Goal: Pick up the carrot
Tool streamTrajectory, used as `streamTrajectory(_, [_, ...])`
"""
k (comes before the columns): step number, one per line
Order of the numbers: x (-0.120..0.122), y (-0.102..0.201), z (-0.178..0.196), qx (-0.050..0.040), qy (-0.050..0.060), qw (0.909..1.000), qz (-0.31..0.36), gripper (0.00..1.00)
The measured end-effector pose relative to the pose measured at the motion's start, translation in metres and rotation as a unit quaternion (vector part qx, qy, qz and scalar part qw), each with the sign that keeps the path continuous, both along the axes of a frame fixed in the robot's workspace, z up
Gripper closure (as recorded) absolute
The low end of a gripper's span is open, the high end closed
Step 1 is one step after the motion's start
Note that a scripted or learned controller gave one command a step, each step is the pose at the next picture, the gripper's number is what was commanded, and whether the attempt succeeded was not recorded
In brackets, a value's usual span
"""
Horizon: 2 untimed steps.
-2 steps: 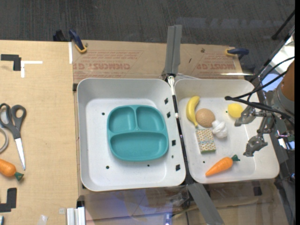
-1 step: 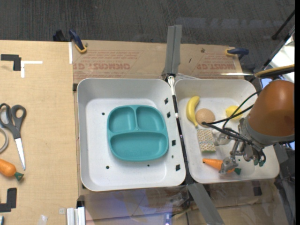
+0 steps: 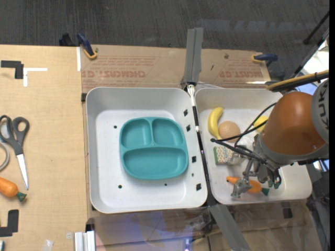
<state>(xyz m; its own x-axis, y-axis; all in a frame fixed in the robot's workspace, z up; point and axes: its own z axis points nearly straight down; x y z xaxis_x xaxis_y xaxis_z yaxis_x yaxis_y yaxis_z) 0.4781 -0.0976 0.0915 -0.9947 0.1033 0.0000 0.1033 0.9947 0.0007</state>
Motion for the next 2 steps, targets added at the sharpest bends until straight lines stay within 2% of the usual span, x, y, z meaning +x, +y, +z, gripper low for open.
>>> streamTrajectory(1, [0.001, 0.000, 0.009, -0.0006, -0.001, 1.0000, 0.002, 1.00])
streamTrajectory(2, [0.001, -0.021, 0.170, -0.0010, -0.002, 0.9969, 0.078, 1.00])
